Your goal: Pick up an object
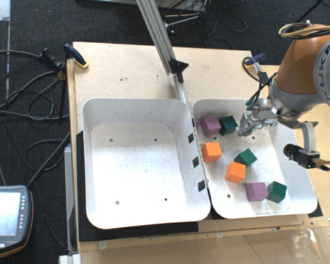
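Observation:
The right bin (297, 202) holds several small blocks. A purple block (210, 125) and a dark green block (228, 125) sit side by side near its far left. An orange block (212, 151) lies below them. A green block (245, 158) touches another orange block (236, 172) mid-bin. A second purple block (256, 191) and a green block (276, 191) rest near the front edge. My gripper (247, 128) hangs just right of the dark green block, above the bin floor, with nothing visibly between its fingers.
The left bin (99, 120) stands beside the right one, divided by their touching walls. A metal pole (157, 26) slants over the bench from the top. Blue clamps (74, 55) sit at the bench's far corners. A black fitting (300, 154) juts from the arm over the right bin's edge.

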`<state>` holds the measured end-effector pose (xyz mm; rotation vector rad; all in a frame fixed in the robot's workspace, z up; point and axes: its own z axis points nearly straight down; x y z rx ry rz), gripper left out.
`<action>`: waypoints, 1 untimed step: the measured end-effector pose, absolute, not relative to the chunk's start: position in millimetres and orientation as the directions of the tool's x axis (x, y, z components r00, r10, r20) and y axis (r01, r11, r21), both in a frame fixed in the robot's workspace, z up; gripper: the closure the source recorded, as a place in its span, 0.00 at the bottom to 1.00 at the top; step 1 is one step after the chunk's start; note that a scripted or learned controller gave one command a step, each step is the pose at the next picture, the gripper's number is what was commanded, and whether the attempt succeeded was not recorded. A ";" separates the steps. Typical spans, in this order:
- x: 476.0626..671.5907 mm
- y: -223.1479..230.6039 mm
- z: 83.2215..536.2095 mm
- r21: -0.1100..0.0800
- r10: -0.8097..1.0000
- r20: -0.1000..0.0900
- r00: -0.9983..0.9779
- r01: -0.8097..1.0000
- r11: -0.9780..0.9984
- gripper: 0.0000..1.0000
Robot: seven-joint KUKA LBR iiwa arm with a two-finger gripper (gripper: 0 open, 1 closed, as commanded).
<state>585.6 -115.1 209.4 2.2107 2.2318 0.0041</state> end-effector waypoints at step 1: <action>601.3 -68.2 219.2 0.003 1.000 0.001 -0.008 1.000 0.008 1.00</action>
